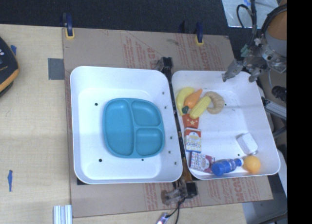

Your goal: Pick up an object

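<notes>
Clutter was the main risk: the right bin (229, 121) had its toys bunched at its left wall, so a descent could nudge the corn (200, 106) or carrot (193, 98) aside. Upper right, the gripper (240, 71) hung spread, holding nothing, over the bin's top edge.

Two white bins (78, 121); one blue plate (133, 127); one bottle (225, 166).

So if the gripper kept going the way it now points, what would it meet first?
Probably bare floor of the right bin, near its upper right corner; the gripper points down and leftward there. The bagel-like ring lies further along, though depth is unclear.
</notes>
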Robot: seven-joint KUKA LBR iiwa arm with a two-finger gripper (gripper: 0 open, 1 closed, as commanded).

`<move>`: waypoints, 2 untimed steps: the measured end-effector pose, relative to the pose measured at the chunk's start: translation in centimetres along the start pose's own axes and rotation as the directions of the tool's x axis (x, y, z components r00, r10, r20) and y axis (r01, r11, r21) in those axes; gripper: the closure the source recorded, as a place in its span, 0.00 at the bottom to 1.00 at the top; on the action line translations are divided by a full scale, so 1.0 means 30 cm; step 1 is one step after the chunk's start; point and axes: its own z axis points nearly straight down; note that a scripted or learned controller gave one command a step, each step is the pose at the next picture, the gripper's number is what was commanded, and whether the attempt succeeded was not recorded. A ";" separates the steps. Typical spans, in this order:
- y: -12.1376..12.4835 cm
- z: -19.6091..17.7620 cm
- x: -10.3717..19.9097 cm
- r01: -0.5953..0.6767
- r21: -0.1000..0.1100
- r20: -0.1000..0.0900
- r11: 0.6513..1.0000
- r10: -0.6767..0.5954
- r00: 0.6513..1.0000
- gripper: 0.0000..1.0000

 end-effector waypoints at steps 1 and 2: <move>-0.021 0.369 0.015 0.001 0.002 0.000 1.000 -0.001 1.000 0.00; -0.074 0.398 -0.050 -0.001 0.000 0.000 1.000 0.001 1.000 0.00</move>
